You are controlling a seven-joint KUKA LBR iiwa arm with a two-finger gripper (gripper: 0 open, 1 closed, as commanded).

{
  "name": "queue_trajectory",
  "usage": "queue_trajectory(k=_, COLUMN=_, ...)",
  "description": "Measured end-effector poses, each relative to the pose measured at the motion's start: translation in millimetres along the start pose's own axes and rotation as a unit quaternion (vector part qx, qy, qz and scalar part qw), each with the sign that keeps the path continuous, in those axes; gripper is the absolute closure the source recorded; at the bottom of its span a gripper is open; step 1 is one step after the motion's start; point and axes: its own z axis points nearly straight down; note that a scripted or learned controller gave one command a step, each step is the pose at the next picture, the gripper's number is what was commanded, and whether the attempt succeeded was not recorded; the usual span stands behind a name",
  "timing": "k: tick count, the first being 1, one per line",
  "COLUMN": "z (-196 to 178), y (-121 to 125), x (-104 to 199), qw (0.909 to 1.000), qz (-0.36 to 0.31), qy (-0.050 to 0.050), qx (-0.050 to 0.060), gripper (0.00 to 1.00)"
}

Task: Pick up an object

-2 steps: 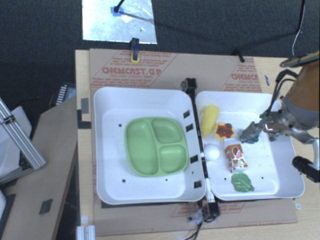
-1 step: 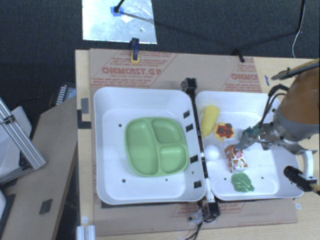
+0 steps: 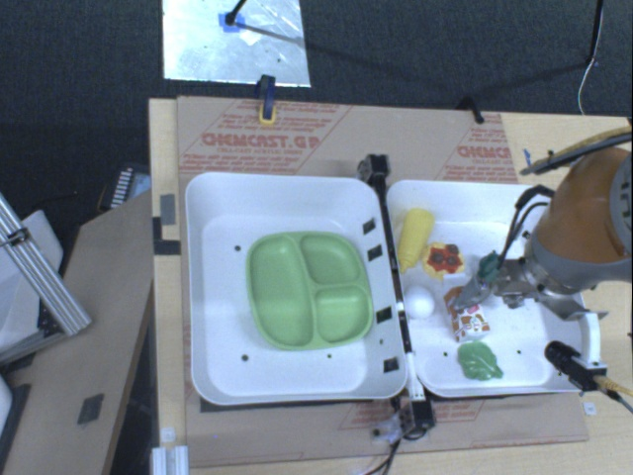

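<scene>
Under hand (image 3: pixel 473 300), rt bin: small red-white toy (image 3: pixel 470 322), touching.

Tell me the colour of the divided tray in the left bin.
Light green tray, seen in the camera view.

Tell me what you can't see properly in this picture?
- End effector, camera view: too blurry to read its fingers, or any grip.
- Small red-and-white object: too small and blurred to name.
- Arm: cut off by the right edge.
- Right bin: far side hidden under the arm.
</scene>
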Motion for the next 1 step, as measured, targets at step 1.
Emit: queue_trajectory(k=1, z=-12.7, y=1.5, x=-0.5, qw=1.0, qz=0.0, qy=-0.001, qx=-0.002, gripper=1.0)
